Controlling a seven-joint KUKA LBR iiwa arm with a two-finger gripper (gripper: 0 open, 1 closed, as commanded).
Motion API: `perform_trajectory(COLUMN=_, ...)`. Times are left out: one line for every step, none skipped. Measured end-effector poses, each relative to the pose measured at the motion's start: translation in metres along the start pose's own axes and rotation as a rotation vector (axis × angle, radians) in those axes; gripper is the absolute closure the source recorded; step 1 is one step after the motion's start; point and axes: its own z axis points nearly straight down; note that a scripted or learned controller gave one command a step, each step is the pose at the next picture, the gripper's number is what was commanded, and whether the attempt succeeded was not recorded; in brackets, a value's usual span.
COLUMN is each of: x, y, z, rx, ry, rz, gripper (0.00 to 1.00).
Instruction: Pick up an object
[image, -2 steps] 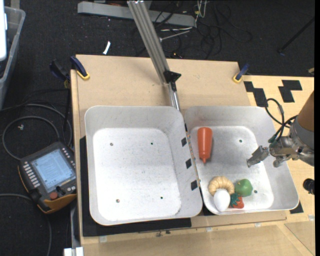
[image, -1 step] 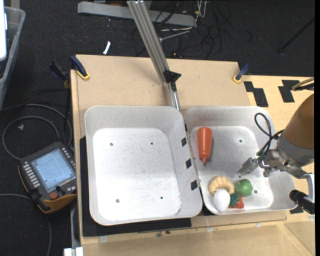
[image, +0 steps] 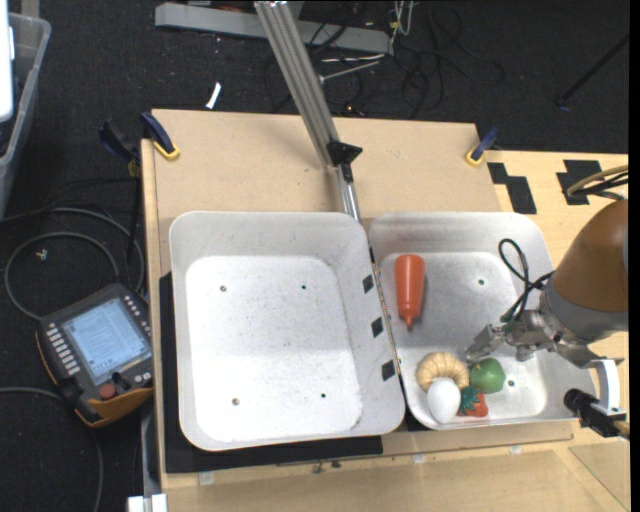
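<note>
Reaching into the right bin (image: 455, 240), we judge the approach step is in hand: the claw (image: 490, 345) hangs just above the green ball (image: 488, 376) at the near right, beside the croissant (image: 442, 368) and egg (image: 443, 400). Whether the claw is spread or pinching anything, we cannot tell. Next we need a descent onto the ball.

Even overhead light, mild glare on white bins (image: 270, 240), dark floor, slightly soft pic.
</note>
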Motion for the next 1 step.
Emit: perform_trajectory(x=0.0001, y=0.0011, z=-0.0119, rx=-0.004, ry=-0.001, rz=-0.002, gripper=1.0)
